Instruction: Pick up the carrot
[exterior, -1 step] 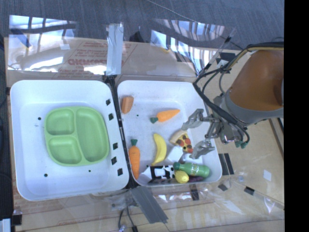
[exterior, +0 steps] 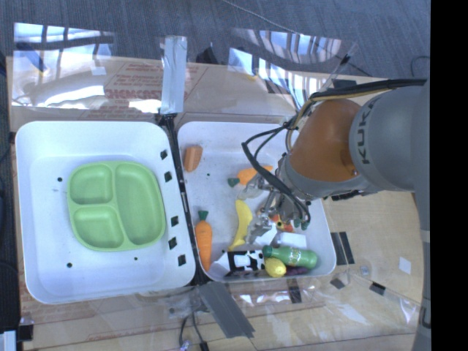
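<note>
An orange carrot (exterior: 203,243) with a green top lies along the left wall of the right bin (exterior: 219,134), near its front corner, pointing toward the front. The gripper (exterior: 272,209) hangs over the middle of the same bin, to the right of the carrot and apart from it, just beside a yellow banana (exterior: 240,223). The grey wrist and the orange band (exterior: 325,148) hide the bin's right side. Nothing shows held in the gripper.
The right bin also holds an orange chunk (exterior: 192,157) at the back left, a small orange piece with a green end (exterior: 247,175), a green bottle (exterior: 292,257), a yellow lemon (exterior: 275,268) and a black-and-white item (exterior: 245,260). A green divided plate (exterior: 115,205) lies in the left bin (exterior: 36,196).
</note>
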Robot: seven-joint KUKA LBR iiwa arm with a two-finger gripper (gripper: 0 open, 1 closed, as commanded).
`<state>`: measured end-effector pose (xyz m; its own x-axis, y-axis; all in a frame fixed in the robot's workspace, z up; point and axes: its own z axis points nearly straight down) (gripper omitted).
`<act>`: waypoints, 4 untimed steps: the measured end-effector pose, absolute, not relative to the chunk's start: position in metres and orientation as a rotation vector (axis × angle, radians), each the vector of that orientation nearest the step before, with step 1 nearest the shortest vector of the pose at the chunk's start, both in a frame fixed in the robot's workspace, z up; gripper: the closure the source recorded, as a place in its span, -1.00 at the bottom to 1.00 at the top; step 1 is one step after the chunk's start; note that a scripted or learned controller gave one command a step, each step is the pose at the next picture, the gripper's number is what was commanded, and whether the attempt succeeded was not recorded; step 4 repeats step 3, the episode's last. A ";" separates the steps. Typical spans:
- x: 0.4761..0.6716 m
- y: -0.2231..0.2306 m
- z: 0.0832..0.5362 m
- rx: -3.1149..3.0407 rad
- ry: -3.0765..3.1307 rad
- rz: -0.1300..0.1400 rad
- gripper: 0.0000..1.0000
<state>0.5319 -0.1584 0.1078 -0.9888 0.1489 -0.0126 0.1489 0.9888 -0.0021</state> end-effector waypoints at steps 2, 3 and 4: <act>0.603 -0.171 0.105 0.237 3.127 -0.001 1.00; 0.608 -0.139 0.152 0.794 3.035 0.001 1.00; 0.608 -0.139 0.152 0.794 3.035 0.001 1.00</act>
